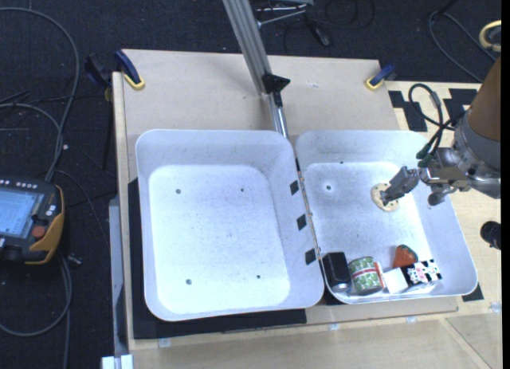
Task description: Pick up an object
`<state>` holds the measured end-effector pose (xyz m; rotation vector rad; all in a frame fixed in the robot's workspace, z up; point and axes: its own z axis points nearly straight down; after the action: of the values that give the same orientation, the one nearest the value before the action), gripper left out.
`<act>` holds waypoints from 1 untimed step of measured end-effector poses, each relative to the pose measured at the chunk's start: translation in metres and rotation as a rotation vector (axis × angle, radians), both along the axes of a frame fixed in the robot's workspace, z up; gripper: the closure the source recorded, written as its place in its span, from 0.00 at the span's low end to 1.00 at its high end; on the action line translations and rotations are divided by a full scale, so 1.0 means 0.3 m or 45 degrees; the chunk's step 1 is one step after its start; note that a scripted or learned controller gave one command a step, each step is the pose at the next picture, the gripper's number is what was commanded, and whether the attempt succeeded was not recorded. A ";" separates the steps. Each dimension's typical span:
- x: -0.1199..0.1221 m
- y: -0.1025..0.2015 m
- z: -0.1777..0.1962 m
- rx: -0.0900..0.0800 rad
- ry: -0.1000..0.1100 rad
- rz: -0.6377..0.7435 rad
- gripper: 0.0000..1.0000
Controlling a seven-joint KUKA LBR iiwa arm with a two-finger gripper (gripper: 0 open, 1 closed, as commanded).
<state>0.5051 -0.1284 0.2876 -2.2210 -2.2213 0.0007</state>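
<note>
Crowding the near rim of the right bin (454, 228) are lying a black block (335, 268), a green-labelled can (365, 274), a white box (394, 281), a checkered piece (423, 273) and a red object (406, 255), leaving the floor beyond them open. Farther in, the claw (394, 192) is hanging over a tan ring (385, 199), though whether it is grasping it I cannot tell. Leftward, the left bin (159, 152) is offering wide room across the surface (199, 88).

The worktop (199, 92) looks like pale matt wood. Both bins (215, 224) are smooth white plastic, finely speckled. A ribbed metal bar (243, 25) has a dull sheen.
</note>
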 end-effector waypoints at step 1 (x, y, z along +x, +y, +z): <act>0.005 -0.145 -0.193 0.001 0.006 -0.004 0.00</act>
<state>0.5065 -0.1721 0.2298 -2.2219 -2.2147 0.0053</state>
